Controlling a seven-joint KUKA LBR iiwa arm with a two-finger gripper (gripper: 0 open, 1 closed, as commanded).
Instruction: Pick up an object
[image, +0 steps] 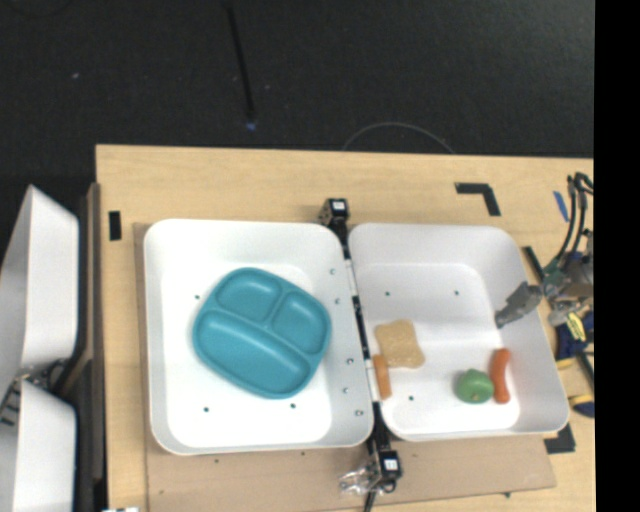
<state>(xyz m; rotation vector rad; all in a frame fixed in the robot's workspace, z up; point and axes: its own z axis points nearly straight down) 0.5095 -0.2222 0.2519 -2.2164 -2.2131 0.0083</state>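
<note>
Claw (512, 305) at right bin's (430, 245) edge — carrot (501, 375) just below.

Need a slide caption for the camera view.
Gripper at right bin edge; toast, green ball, two orange sticks inside; teal tray left.

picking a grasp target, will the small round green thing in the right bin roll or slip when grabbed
The small round green object looks rounded and smooth, so it may roll if nudged. It lies beside the orange stick-shaped piece, which might block fingers. Its small size suggests it is light.
</note>
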